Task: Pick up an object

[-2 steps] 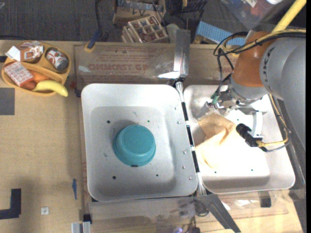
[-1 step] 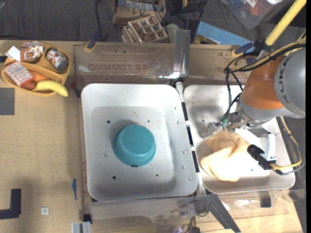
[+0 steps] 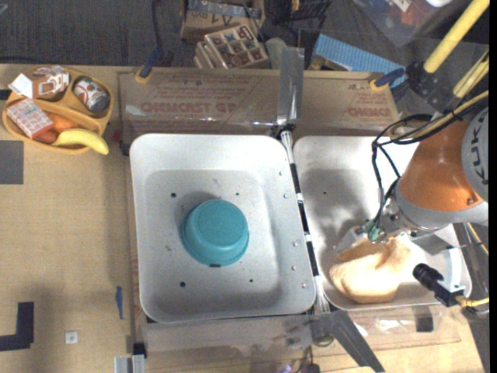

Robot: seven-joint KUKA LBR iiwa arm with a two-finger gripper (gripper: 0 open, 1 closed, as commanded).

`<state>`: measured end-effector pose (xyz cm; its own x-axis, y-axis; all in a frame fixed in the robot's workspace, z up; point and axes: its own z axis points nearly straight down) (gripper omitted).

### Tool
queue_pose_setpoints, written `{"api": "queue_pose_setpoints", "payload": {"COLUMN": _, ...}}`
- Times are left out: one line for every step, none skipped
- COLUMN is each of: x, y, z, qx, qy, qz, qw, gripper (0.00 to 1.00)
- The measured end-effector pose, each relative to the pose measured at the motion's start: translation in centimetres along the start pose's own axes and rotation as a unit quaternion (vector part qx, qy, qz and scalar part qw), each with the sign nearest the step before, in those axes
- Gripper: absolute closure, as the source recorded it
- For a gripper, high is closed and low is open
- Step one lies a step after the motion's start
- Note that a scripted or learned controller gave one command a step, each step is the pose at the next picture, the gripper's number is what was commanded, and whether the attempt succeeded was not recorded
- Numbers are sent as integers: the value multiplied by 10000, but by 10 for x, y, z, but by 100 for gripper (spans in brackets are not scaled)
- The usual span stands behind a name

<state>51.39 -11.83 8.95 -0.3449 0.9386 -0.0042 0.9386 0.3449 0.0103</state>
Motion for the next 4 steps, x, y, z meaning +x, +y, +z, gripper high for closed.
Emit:
{"api": "queue_pose_setpoints", "payload": {"x": -2, "y": 0, "z": -10, "qx": -16, "qy": -1, "qz": 30, "qw": 10000, "gripper": 100}}
{"api": "queue_pose_setpoints", "payload": {"x": -2, "y": 0, "z": -10, "qx": -17, "qy": -1, "qz": 30, "qw": 10000, "gripper": 0}}
{"api": "queue_pose_setpoints", "payload": {"x": -4, "y": 0, "z": -20, "qx": -32, "qy": -12, "qz": 59, "qw": 10000, "gripper": 100}}
{"api": "queue_pose_setpoints", "payload": {"x": -4, "y": 0, "z": -20, "qx": -32, "qy": -12, "qz": 54, "qw": 10000, "gripper": 0}}
